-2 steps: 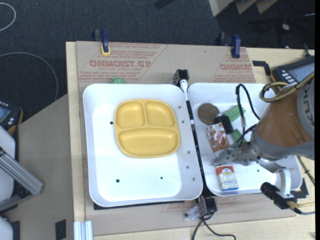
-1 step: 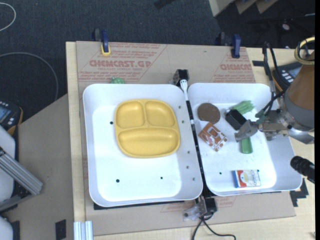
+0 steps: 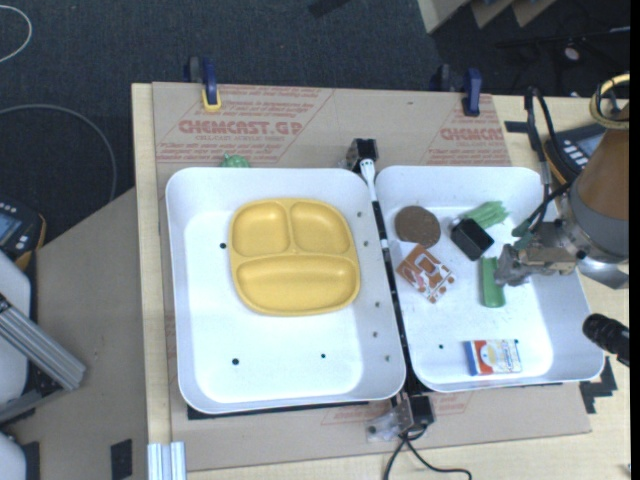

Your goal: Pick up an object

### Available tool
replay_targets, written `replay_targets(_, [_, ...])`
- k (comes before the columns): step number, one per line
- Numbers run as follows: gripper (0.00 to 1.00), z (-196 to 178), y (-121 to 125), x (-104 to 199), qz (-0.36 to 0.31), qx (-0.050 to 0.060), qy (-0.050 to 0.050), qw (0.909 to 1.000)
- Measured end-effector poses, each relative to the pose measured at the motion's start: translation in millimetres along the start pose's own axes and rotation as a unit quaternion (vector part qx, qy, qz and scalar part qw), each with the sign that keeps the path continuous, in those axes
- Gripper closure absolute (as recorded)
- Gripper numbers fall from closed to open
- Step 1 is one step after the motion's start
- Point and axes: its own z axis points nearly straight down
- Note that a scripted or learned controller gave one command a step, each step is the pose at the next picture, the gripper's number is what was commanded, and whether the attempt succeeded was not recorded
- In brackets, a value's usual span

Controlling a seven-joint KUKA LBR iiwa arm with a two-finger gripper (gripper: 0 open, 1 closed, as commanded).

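The right bin point(image 3: 560, 358) holds a brown round disc point(image 3: 417, 225), a black block point(image 3: 471, 238), a light green piece point(image 3: 487, 214), a green stick point(image 3: 490, 281), a brown-and-white patterned item point(image 3: 426, 272) and a small white card with red and blue print point(image 3: 493, 356). My gripper point(image 3: 510, 268) hangs over the right bin's middle, right beside the green stick's upper end. Whether it touches the stick is unclear.
The left bin point(image 3: 200, 348) holds a yellow three-compartment plate point(image 3: 293, 256). A small green object point(image 3: 234, 161) lies on the bench behind the left bin. Blue clamps point(image 3: 208, 76) hold the board's far edge. Cables run along the right side.
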Motion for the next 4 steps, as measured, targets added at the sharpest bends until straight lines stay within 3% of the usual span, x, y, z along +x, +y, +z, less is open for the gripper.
replay_targets(1, [1.00, 28, -2, -3, 0.001, 0.004, 0.002, 1.0000])
replay_targets(2, [1.00, 88, -3, -48, 0.003, 0.005, 0.001, 1.0000])
replay_targets(4, [1.00, -35, 0, -119, 0.002, -0.002, -0.002, 1.0000])
